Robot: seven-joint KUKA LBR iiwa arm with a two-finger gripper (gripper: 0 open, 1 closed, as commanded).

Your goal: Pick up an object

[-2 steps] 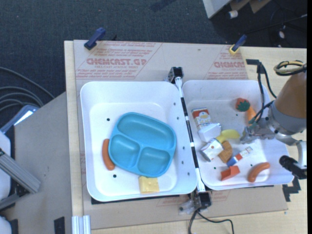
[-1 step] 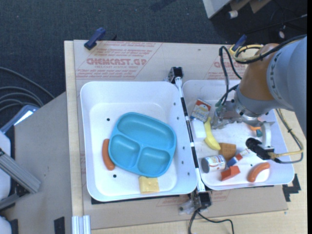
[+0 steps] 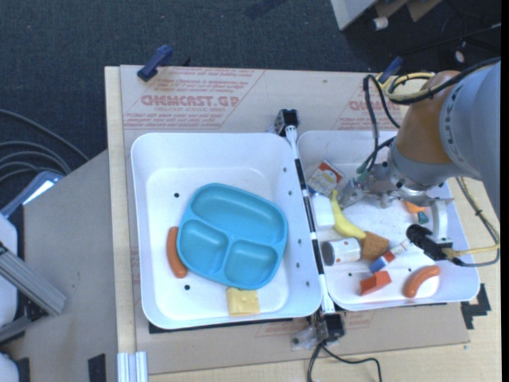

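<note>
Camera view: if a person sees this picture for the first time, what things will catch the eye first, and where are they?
The big blue divided tray stands out first, in the middle of the left bin, with a hot dog at its left edge and a yellow cheese piece below it. Next comes the grey and orange arm, reaching over the right bin, where a banana and other small toy foods lie crowded.

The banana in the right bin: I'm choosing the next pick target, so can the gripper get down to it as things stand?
Probably yes. The banana lies uncovered in the right bin, just beside the gripper. The white block and the brown piece crowd its sides, so a clean grasp could be tight.
</note>
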